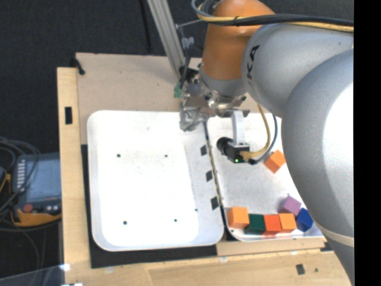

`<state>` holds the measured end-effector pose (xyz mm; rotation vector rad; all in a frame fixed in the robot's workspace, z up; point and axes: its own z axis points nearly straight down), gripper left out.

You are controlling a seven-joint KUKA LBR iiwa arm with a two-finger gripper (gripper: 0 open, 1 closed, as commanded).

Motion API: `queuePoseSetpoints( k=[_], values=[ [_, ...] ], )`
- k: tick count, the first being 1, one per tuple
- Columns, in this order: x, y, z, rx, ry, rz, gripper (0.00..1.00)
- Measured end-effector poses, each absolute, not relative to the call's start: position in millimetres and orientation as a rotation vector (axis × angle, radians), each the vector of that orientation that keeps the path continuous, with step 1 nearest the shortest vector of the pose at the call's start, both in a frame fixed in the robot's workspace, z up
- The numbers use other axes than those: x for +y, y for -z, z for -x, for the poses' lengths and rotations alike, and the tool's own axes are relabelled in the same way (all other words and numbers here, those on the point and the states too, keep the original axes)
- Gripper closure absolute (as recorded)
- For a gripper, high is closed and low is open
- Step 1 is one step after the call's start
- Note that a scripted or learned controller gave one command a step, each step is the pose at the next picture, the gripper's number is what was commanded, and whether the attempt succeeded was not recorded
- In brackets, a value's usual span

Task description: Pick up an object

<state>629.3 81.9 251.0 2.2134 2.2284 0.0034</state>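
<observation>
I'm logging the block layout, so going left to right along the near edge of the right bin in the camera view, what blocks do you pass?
orange block → dark green block → red-orange block → light orange block → blue block

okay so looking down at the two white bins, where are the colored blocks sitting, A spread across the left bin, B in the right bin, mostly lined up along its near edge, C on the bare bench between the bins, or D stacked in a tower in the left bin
B: the orange blocks, green block, blue block and purple block line the near edge of the right bin, with another orange block farther back.
</observation>
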Motion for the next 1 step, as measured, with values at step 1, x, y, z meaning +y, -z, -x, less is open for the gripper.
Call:
queuePoseSetpoints(
  k=[1],
  values=[
    [94.6,-239.7,-631.5,2.225,0.004,-2.217,1.00]
  ],
)
